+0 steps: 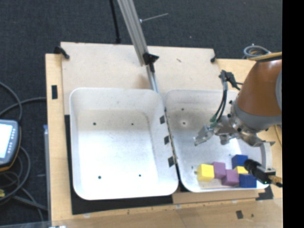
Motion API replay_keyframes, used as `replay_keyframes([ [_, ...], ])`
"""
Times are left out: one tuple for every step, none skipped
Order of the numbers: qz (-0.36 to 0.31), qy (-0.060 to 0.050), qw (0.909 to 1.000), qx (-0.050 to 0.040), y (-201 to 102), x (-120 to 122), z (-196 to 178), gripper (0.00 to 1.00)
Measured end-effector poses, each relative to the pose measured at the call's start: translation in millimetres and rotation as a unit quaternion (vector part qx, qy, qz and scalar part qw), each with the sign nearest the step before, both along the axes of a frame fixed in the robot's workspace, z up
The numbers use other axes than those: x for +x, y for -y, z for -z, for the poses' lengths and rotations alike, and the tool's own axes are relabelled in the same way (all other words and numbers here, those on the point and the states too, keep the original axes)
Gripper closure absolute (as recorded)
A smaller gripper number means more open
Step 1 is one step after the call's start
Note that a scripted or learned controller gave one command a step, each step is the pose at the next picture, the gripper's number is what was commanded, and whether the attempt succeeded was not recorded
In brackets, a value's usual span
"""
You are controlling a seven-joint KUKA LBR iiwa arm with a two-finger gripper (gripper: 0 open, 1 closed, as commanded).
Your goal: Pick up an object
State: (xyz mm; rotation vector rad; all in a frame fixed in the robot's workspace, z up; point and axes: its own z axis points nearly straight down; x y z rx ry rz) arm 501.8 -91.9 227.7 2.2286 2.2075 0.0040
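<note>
Right now the arm (260,91) reaches in over the right bin (190,103). Its gripper (205,134) hangs above the bin floor; can't tell if it's open or closed, and nothing shows in it. Blocks sit in the near corner of that bin: a yellow block (205,172), purple blocks (225,173) touching it, and blue blocks (243,171) just beside those. Left bin (80,127) sits next to it.

The one camera is looking down at a slant from above the desk (118,56). It is taking in both white bins (80,127) from a moderate height.
</note>
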Motion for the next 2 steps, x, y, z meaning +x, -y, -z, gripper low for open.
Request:
replay_keyframes([
  [-0.003, 0.001, 1.0, -0.0022, 83.9, 49.2, -19.8, 0.0],
  [-0.008, -0.005, 1.0, 0.0016, 12.4, 88.2, 99.1, 0.0],
])
